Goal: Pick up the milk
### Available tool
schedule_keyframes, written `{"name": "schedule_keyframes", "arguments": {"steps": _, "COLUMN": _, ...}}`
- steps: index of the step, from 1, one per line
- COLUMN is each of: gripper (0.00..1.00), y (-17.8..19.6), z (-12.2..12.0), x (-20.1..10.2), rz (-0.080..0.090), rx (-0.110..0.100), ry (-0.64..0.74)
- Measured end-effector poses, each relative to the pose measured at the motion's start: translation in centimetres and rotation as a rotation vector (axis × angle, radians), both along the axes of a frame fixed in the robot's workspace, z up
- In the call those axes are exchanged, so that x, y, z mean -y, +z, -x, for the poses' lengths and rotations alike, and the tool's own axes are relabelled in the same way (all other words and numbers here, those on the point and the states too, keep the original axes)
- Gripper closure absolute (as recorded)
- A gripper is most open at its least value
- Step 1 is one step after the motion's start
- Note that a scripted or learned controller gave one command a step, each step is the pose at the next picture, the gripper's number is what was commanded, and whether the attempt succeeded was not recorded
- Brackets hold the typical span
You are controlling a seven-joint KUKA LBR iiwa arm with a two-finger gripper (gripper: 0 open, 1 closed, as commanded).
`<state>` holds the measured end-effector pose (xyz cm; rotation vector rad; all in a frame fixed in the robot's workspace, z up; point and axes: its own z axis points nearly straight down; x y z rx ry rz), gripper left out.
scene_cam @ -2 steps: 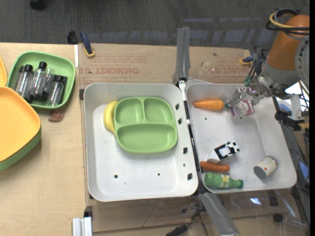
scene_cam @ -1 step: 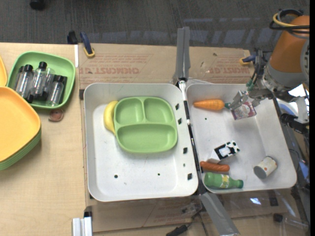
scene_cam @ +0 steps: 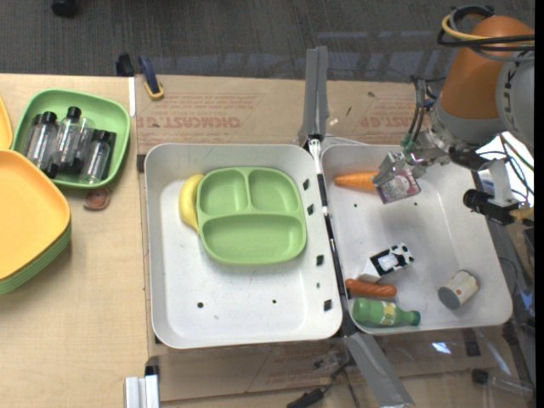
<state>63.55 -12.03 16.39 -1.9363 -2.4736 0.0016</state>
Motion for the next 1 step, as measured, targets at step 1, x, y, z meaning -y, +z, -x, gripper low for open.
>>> {"name": "schedule_keyframes", "arguments": {"steps": 1, "gripper": 1.00, "y": 0.80, "z": 3.10, "x": 0.00, "rz": 0.000, "rx": -0.001, "ry": 0.066}}
